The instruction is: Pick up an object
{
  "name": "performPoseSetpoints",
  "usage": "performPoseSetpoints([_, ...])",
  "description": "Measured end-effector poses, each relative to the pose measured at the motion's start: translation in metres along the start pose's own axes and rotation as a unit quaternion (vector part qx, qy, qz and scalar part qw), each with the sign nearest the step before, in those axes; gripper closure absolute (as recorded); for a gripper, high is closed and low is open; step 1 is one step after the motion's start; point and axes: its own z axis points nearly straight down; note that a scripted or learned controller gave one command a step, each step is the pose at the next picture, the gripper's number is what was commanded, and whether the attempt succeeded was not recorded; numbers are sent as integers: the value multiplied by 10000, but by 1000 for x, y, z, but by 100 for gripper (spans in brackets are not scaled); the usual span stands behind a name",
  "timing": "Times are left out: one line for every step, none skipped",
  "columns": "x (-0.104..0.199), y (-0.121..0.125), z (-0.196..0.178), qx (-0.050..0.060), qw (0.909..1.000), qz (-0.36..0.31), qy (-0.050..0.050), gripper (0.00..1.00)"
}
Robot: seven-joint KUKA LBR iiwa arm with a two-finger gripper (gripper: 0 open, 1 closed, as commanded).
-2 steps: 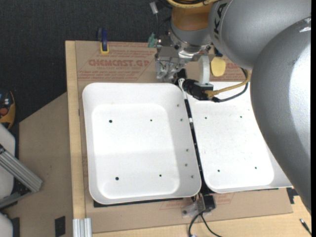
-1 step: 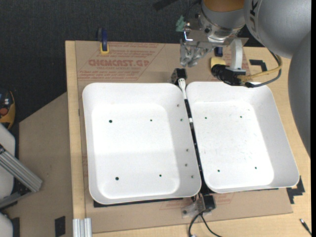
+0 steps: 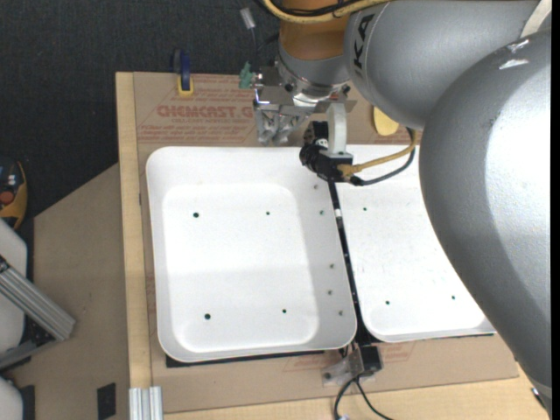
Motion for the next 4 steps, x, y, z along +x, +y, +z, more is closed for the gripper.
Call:
performPoseSetpoints([-23,3,-59,-89,9999,46,-8,100])
performPoseSetpoints([-132,0,-96,-86,9999,90,-35,100])
performPoseSetpoints([-32,-2,0,15,10000,-6,2,100])
performPoseSetpoints([-75,2,-57,-85,9999,55,-15,100])
